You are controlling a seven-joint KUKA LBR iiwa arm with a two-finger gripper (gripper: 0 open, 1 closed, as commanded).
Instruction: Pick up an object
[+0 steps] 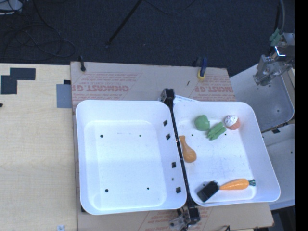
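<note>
- Left white plastic bin (91, 129): a shallow tray with small dark holes in its floor, lying on a brown printed cardboard sheet (120, 83) on the pale wooden counter (33, 153).
- Right white plastic bin (262, 143): set just beside the left one, the two rims touching along a dark central seam (all loose objects lie in this bin).
- Far end of the right bin: a round green toy vegetable (202, 122), a ridged green toy pod (216, 131) just beside it, and a white-and-orange ball-like toy (232, 121) near the pod.
- Near the central seam: a tan pear-shaped toy (187, 152).
- Near end of the right bin: an orange toy carrot with a green tip (235, 185), and a small black block (208, 191) touching its blunt end.
- Upper right, well apart from the bins: a grey metal assembly (269, 69); whether the fingers are spread or pressed together cannot be told.
</note>
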